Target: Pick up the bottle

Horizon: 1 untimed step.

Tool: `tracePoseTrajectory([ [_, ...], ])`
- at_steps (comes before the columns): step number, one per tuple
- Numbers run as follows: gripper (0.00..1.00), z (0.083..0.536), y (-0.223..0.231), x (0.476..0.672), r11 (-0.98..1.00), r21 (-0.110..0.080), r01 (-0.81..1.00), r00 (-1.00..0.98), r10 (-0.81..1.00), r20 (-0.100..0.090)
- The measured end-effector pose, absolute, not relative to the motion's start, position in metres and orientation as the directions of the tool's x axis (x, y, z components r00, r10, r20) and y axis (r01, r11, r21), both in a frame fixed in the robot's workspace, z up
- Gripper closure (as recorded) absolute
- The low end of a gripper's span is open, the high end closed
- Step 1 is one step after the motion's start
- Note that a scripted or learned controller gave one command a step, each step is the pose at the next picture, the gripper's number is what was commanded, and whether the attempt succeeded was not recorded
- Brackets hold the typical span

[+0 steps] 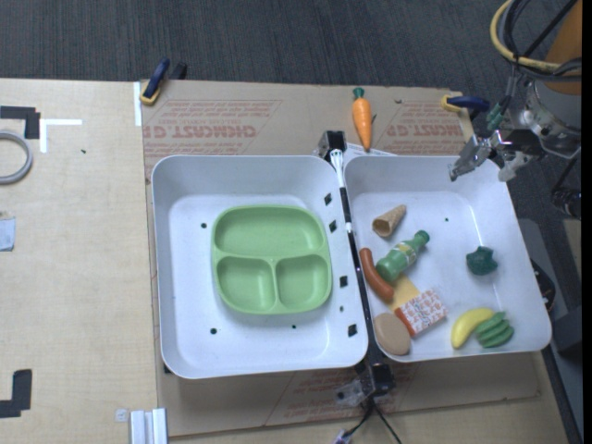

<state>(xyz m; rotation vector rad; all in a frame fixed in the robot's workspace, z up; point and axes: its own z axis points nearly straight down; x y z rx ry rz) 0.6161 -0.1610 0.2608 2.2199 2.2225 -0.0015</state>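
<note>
The green bottle (402, 255) lies on its side near the middle of the right bin (462, 206), its cap pointing toward the upper right. It rests against a sausage (376, 274) on its left. My gripper (483, 166) hangs over the far right corner of that bin, well above and to the right of the bottle. Its fingers are spread apart with nothing between them.
Around the bottle lie a cone (389, 218), broccoli (481, 261), a red-white packet (422, 311), a bun (392, 333), a banana (470, 326) and a green vegetable (496, 331). A green divided plate (273, 260) sits in the left bin (180, 276). A carrot (361, 118) lies on the cardboard behind.
</note>
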Motion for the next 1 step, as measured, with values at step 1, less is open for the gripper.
tracePoseTrajectory([
  [1, 1.0, 0.2704, -0.1613, 0.6165, 0.004, 0.0, 1.0, -0.004, 1.0, -0.002],
])
